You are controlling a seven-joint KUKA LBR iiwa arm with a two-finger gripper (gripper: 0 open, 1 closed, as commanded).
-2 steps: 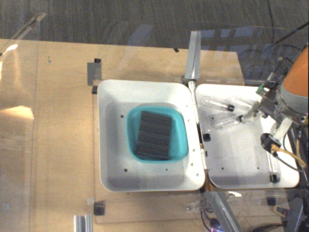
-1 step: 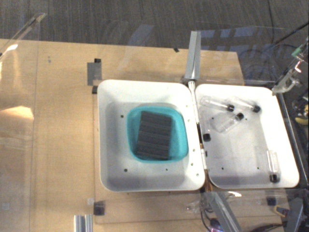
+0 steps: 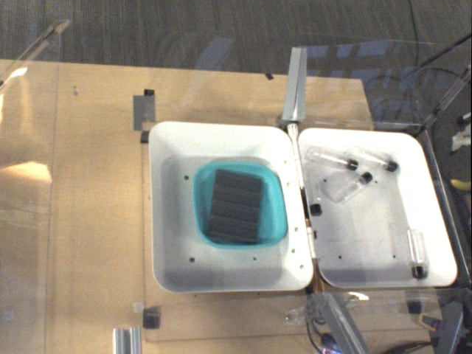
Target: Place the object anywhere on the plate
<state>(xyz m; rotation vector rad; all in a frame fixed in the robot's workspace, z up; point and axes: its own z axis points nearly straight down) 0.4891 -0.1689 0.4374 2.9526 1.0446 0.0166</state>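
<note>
A teal square plate (image 3: 274,198) sits in the middle of the left white bin (image 3: 171,264). A dark grey ribbed block (image 3: 235,204) lies flat on the plate, tilted slightly, covering most of its centre. In the right white bin (image 3: 435,268) lie several clear plastic tubes with black caps: two near the top (image 3: 346,158), one below them (image 3: 346,189) and one at the lower right (image 3: 417,251).
A grey metal post (image 3: 295,85) rises behind the seam between the bins. A small black piece (image 3: 315,209) lies by the seam. Cables run along the right side and bottom right. Bare wooden bench stretches to the left.
</note>
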